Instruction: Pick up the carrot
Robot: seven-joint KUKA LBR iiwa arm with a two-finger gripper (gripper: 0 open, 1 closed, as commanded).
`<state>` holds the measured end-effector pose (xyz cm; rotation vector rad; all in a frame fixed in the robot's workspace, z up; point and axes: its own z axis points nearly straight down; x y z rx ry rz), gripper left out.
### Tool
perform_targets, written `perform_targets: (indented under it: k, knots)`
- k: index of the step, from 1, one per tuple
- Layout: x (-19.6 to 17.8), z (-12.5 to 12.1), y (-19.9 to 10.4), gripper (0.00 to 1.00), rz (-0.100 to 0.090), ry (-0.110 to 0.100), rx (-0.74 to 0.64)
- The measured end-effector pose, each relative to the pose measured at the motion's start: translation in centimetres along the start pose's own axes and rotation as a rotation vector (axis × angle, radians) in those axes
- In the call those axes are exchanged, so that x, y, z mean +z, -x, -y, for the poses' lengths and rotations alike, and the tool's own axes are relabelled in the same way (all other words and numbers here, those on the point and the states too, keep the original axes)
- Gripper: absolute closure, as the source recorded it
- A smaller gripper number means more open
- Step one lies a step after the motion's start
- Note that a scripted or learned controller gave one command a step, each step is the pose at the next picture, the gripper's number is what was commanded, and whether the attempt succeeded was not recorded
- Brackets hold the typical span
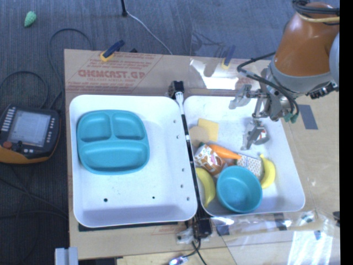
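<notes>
The carrot (226,152) is a short orange stick lying in the right bin (287,148), near its middle. It rests against a printed snack packet (208,158) and just above a blue bowl (238,189). My gripper (255,136) hangs over the right bin's back half, up and to the right of the carrot and apart from it. Nothing shows in the gripper. The arm's orange band (306,37) is at the upper right.
In the right bin, a yellow slice (208,128) lies behind the carrot, with one banana (207,184) left of the bowl and another (268,171) to its right. A blue divided plate (113,139) lies in the left bin (132,203). A pendant (27,131) sits far left.
</notes>
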<state>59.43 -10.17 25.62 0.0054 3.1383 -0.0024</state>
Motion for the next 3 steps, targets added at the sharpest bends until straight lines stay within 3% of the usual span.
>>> perform_targets:
  k: [1,2,3]
  knots:
    - [14.2,-0.2,-1.5,0.00,0.001,0.001,0.052]
    - [16.7,-0.6,-1.4,0.00,0.006,0.002,0.277]
    - [15.3,-0.5,-0.9,1.00,0.023,-0.001,0.276]
